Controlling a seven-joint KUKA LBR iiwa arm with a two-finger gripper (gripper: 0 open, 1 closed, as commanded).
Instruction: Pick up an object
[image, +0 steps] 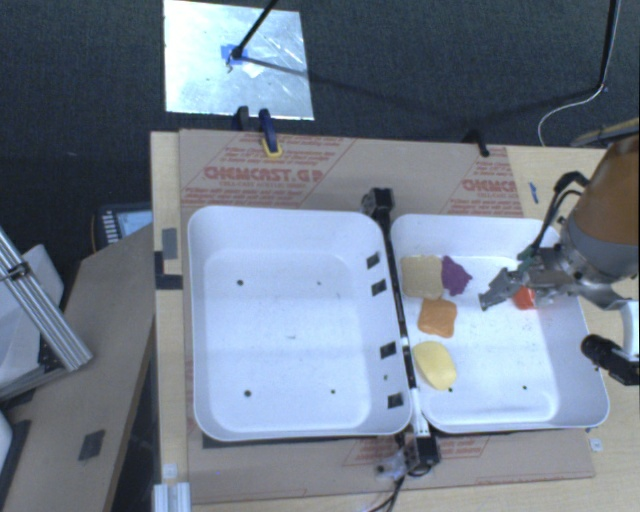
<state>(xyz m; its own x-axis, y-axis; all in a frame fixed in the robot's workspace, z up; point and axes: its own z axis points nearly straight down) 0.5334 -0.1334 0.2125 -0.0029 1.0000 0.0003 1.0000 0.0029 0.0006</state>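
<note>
Over the right bin (570, 400), the jaws (497, 294) are hanging at about 3 o'clock, just beside a small orange-red piece (523, 298); whether they are spread or pressed together cannot be told. Near the bin's 9 o'clock wall, a tan block (421, 275) is touching a purple lump (456, 275). An orange piece (437, 317) is lying just below the block, and a yellow oval (435, 364) is lying below that. The left bin (290, 330) is sitting alongside on the table (165, 200).
</note>
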